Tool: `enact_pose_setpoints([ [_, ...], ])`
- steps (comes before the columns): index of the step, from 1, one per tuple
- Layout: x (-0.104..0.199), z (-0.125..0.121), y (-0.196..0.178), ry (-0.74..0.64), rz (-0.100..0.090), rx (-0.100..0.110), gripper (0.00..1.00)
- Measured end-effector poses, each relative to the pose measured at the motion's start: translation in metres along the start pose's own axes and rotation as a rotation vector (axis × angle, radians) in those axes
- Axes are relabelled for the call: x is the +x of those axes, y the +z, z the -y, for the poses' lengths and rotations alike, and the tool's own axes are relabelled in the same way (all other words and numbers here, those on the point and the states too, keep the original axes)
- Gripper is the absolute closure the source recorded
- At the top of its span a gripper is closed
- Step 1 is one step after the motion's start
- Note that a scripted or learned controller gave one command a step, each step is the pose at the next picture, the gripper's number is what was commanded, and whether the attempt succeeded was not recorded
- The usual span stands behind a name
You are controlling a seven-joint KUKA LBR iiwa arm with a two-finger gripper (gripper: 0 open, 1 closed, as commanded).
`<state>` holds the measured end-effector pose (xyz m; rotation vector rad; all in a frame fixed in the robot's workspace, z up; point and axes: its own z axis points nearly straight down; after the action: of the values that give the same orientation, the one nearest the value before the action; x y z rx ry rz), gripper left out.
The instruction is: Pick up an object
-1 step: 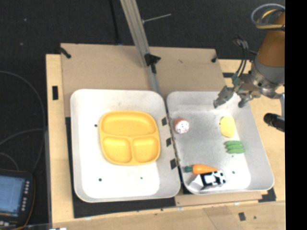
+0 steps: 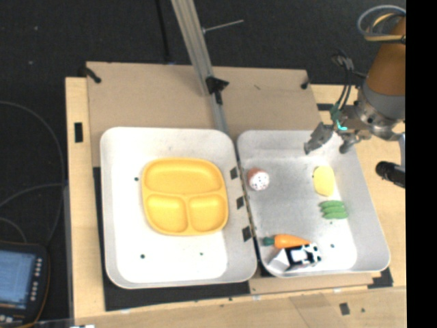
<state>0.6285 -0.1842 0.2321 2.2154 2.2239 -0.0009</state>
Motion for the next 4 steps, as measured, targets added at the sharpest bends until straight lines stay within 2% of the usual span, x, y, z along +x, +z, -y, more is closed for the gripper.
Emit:
enact_pose_setpoints([
  [1,0.002,-0.007,0.059,-0.001,0.0,0.005,0.0],
  [2,-0.009,-0.002,0.115,0.005,0.0,0.006,0.0],
  [3,-0.011,-0.002,0.131,0.005,0.002,0.002,0.0],
  [4,-0.012,-0.003,0.118,0.004,0.003,-0.003,1.0],
])
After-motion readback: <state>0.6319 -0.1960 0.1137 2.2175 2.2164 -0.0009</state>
